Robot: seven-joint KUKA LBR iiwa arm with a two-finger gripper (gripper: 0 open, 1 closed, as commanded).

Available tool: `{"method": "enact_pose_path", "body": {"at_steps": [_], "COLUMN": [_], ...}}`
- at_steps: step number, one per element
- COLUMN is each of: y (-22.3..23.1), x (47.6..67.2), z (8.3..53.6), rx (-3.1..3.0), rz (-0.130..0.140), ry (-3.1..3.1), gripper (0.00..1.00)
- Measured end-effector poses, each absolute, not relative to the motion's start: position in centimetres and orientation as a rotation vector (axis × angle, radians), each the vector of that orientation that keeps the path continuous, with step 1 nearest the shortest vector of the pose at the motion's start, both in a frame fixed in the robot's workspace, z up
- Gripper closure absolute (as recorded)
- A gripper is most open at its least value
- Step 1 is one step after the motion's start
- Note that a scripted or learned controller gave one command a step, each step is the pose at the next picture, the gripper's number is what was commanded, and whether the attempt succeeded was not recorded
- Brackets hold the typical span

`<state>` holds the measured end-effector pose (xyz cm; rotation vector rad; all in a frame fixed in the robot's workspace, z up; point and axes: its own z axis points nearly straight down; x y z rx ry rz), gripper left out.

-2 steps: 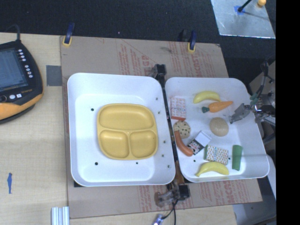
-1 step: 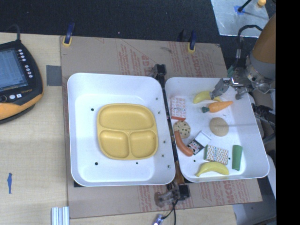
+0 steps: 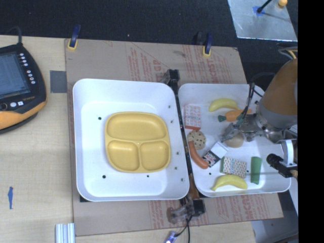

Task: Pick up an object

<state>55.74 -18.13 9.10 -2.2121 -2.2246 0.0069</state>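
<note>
The right bin [image 3: 202,189] holds several small toy items. Among them are a yellow banana [image 3: 223,104], an orange carrot [image 3: 232,116], a pink-and-white packet [image 3: 192,116], a speckled cookie [image 3: 196,138] and a red sausage [image 3: 197,157]. Nearer the front lie a small black-and-white box [image 3: 215,153], a patterned box [image 3: 234,166], a green cucumber [image 3: 255,169] and a second banana [image 3: 229,182]. My gripper [image 3: 236,133] is low in this bin, just above a beige round piece [image 3: 234,142] and beside the carrot. I see nothing lifted.
The left bin [image 3: 86,181] carries a yellow divided plate [image 3: 137,140]. A teach pendant [image 3: 15,87] lies on the bench at far left. The arm's body [image 3: 281,97] hangs over the right bin's right side. Clamps [image 3: 207,43] pin the cardboard at the back.
</note>
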Motion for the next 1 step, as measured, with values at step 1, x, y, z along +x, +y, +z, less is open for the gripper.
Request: {"method": "enact_pose_path", "body": {"at_steps": [1], "y": [-19.99], "x": [65.23], "z": [9.21], "rx": [-2.217], "rz": [0.001], "ry": [-2.223], "gripper": [0.00]}}
